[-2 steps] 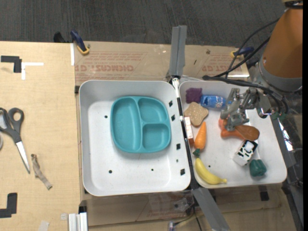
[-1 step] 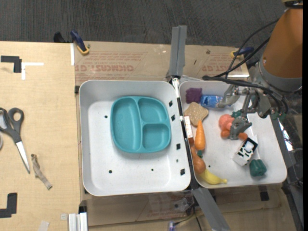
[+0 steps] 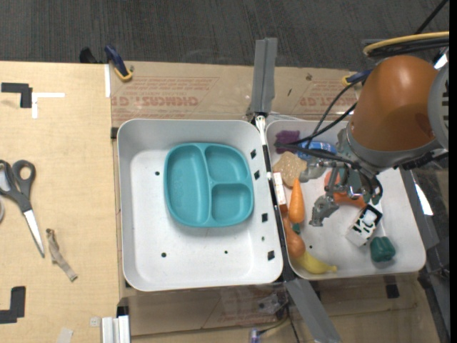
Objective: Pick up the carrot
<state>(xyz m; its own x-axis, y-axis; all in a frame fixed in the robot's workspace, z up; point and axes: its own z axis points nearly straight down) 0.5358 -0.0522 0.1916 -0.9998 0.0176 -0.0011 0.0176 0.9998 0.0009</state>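
My tool [image 3: 323,209] hangs over the right bin [image 3: 407,263], can't tell its state. Carrot [image 3: 295,200] lies just left, along the bin wall w/ other food. Risk: wall blocks my approach or I snag a neighbour.

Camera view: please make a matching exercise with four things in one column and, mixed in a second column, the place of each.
Things:
1. teal plate
2. carrot
3. banana
4. scissors

Places:
A. on the bench, left of both bins
B. in the left bin
C. at the near edge of the right bin
D. along the left wall of the right bin

Pairs: 1-B, 2-D, 3-C, 4-A
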